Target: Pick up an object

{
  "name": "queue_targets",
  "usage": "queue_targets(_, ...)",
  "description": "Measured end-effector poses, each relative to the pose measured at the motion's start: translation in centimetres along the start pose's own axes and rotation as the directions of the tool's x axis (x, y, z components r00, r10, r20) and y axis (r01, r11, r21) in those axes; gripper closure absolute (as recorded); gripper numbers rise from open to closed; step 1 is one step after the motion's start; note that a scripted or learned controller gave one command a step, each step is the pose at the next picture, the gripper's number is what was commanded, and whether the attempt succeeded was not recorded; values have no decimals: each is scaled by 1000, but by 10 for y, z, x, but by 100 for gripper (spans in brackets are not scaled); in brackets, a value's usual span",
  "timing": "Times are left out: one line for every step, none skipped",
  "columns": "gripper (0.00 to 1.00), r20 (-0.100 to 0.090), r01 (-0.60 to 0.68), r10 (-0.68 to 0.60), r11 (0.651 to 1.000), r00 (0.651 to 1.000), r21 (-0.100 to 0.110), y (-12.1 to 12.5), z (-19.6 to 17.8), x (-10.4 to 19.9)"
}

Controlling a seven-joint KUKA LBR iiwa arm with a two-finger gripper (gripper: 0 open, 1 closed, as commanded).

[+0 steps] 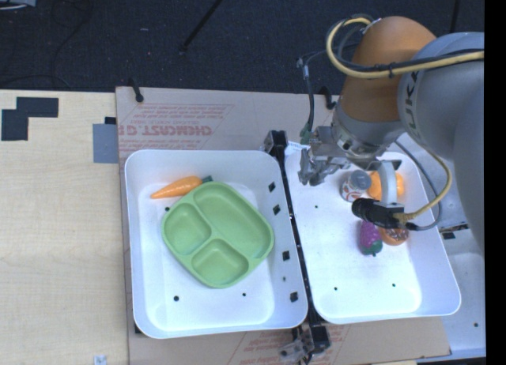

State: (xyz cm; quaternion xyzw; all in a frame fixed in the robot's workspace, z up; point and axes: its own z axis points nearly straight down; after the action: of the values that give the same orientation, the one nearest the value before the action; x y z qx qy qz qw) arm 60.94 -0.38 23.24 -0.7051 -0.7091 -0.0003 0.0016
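Hovering over the near-left corner of the right bin (443, 292), my gripper (316, 167) carries nothing that I can see, and I cannot tell its state from this slant. No pick is made yet. The candidates lie just to its right: a small round thing (353, 189), an orange piece (393, 185) and a purple one (370, 238), clustered together, perhaps touching. In the left bin (150, 308) sit a green tray (217, 233) and a carrot (177, 187) at its far edge. Choosing, closing and lifting all remain.
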Motion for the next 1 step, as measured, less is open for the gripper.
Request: queue_targets(100,1,-1,1,1000,1000,1,0,-3,44)
